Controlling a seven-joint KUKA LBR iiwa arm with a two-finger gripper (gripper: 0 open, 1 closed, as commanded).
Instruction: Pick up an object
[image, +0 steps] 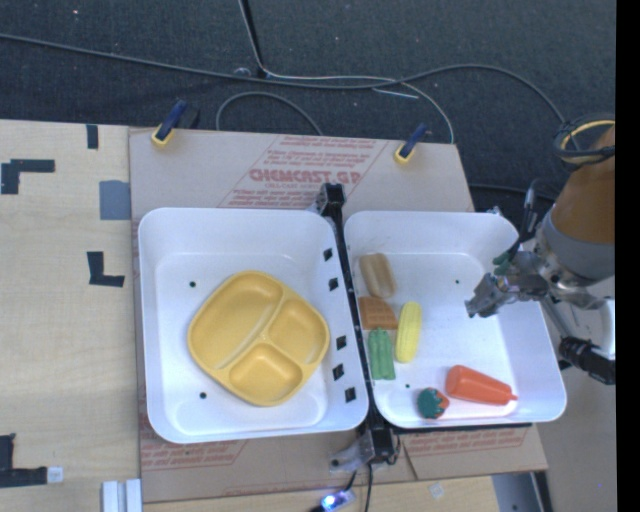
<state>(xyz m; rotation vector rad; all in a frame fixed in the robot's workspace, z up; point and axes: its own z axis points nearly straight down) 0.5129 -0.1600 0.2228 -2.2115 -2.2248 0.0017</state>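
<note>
1. Currently the gripper (484, 303) hangs over the right bin (520, 330), near its right wall; finger state cannot be told.
2. Carrot (479, 386), corn (408, 332) and bread (377, 273) lie apart from it in that bin.

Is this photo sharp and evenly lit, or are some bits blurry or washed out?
Camera view: even, soft light, with only faint shadows beside the yellow tray and the carrot; the white bins look bright but keep their edges; the gripper is dark and slightly blurred, so its details are hard to read.
</note>
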